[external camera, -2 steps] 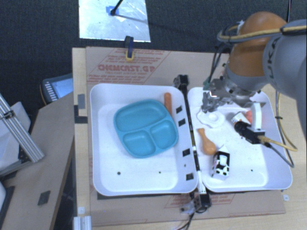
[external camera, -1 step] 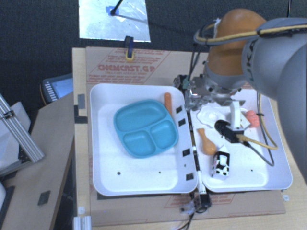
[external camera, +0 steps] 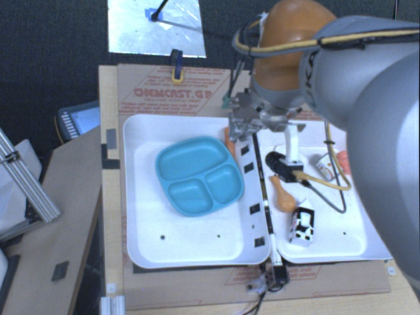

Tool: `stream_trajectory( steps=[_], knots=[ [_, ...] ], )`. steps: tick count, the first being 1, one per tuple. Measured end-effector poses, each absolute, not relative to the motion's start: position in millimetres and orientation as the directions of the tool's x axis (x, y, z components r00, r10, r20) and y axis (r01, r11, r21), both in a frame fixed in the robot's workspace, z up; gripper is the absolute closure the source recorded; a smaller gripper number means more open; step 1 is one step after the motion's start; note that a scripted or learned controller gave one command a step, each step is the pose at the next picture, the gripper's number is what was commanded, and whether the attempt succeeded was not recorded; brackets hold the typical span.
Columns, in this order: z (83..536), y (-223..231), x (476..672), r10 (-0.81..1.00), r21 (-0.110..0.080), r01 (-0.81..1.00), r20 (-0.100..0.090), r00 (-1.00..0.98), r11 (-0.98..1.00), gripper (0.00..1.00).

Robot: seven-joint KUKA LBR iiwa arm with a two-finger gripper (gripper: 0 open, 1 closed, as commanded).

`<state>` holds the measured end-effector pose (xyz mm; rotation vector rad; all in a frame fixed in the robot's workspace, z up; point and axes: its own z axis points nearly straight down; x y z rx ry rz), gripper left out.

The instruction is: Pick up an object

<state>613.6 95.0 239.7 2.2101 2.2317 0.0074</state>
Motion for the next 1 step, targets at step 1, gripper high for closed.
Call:
stream_trajectory(
  steps=[1],
  knots=[
    [239.3, 91.3, 612.9, 1.000, 0.001, 1.000, 0.001, -0.005, 0.005, 0.00]
  ],
)
